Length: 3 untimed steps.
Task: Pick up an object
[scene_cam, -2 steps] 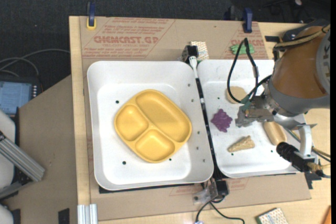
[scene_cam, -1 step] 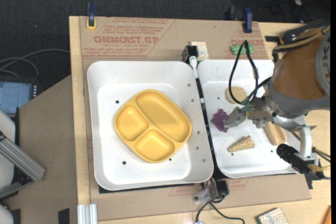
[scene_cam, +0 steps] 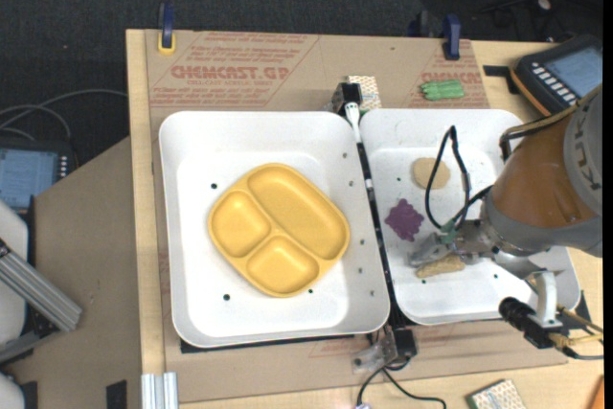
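Gripper point(scene_cam: 433, 254) is down low in the right bin point(scene_cam: 479, 306), fingers a little apart w/ tips at bin floor level. Tan flat piece point(scene_cam: 441, 269) lies just under the tips, touching or nearly so; can't tell if it's pinched, so I wouldn't call it held. Purple object point(scene_cam: 404, 218) sits just up-left of the fingers, tan round disc point(scene_cam: 430, 172) farther up beyond it. Yellow divided tray point(scene_cam: 278, 228) is well off to the fingers' left, in the left bin point(scene_cam: 182, 206). Progress: approach looks done, arm's at grasp height. Closing on something and lifting it clear are left, imo; nothing's raised off the floor yet.
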### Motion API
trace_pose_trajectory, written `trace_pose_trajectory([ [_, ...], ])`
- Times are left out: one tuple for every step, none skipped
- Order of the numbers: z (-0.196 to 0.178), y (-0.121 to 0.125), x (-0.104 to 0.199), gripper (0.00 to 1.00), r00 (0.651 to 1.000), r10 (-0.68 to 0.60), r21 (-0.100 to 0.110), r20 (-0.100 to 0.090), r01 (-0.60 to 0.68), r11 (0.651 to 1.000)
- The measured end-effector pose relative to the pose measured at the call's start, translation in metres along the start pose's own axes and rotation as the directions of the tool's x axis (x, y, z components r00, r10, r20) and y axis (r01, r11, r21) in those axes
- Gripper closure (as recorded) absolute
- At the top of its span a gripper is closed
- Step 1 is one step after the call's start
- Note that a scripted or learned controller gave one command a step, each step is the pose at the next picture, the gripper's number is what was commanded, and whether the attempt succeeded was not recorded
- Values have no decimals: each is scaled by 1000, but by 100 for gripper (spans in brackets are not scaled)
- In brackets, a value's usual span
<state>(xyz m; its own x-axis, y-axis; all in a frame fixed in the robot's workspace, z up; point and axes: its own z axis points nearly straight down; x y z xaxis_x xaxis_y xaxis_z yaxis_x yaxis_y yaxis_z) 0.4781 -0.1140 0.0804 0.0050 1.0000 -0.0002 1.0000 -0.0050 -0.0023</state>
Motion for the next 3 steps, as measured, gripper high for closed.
trace_pose_trajectory([
  [-15, 2, 2, 100, 1000, -4, -8, 4, 4, 1000],
  [-14, 2, 2, 0, 1000, -3, -7, 3, 3, 1000],
  [-6, 74, 1, 0, 1000, -9, -10, 2, 9, 1000],
])
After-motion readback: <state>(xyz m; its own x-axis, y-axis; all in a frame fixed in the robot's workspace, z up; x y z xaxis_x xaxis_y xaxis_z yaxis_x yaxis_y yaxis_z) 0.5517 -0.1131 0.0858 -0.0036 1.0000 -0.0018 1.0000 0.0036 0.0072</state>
